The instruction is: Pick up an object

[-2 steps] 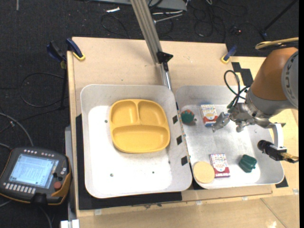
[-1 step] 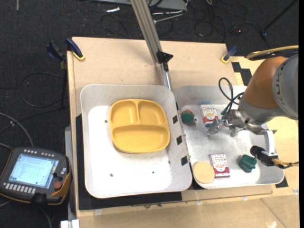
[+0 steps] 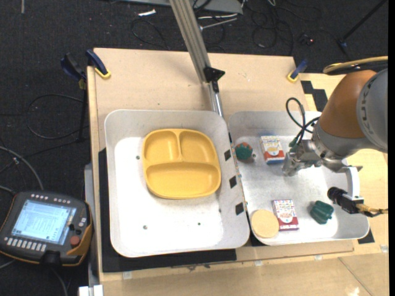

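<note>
The right bin [image 3: 259, 180] holds a small white and red carton [image 3: 271, 149] at the back, a green and orange toy [image 3: 244, 152] left of it, a second red and white carton [image 3: 286, 214] at the front, a round tan disc [image 3: 266, 224] beside that, and a dark green piece [image 3: 321, 211] at the front right. My gripper [image 3: 291, 164] hangs low over the bin, just right of the back carton. Nothing shows between its fingers. The arm comes in from the right.
The left bin [image 3: 123, 184] carries a yellow divided plate [image 3: 181, 163]. A metal pole [image 3: 192, 32] slants over the bench's back. A teach pendant [image 3: 43, 227] lies on the floor at the lower left. Blue and yellow clamps [image 3: 95, 63] grip the bench's back corners.
</note>
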You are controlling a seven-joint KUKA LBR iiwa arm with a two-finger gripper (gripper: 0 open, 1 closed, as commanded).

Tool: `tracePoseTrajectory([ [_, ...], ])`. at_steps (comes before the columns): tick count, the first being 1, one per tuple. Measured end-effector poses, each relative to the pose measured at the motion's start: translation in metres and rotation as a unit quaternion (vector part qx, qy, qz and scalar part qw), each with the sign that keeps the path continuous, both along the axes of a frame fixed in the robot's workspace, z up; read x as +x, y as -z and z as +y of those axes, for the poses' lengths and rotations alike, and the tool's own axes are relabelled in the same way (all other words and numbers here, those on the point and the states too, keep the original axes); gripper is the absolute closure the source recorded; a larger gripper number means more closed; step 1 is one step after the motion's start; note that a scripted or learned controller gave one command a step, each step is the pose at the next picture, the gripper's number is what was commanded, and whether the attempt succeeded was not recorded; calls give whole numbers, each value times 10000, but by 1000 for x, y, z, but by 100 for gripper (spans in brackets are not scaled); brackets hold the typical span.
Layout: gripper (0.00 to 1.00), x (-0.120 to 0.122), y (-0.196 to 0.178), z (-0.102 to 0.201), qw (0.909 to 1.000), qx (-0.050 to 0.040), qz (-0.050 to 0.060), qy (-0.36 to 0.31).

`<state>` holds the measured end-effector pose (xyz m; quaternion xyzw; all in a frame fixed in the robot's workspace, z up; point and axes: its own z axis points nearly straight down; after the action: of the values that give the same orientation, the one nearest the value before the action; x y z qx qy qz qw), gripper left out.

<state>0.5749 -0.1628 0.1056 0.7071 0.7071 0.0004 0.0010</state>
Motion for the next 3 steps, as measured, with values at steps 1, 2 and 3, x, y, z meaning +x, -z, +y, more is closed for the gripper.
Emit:
tracePoseTrajectory([
  [1,100,1,-63,5,10000,-4,-20,-15],
  [2,100,-4,-122,9,10000,-5,-24,-18],
  [3,100,-12,-178,13,10000,-6,-23,-19],
])
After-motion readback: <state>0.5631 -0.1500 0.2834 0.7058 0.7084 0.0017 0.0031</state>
